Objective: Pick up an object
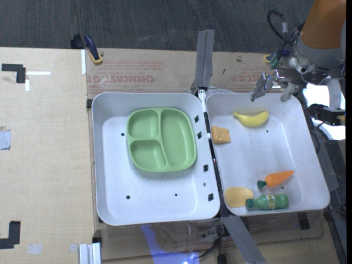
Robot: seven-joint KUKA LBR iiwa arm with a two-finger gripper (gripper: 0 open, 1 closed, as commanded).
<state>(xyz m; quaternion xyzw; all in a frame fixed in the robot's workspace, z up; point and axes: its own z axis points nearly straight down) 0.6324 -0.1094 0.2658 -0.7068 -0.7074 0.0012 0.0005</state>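
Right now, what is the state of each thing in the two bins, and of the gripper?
Gripper: fingers open, holding nothing, above the right bin's far edge.
Banana: lying flat, untouched.
Carrot: lying flat.
Green bottle: on its side.
Green divided plate: right way up in the left bin.

You had a pale wooden bench (44,164) bearing two white bins side by side: the left bin (110,197) and the right bin (308,164), edges touching.
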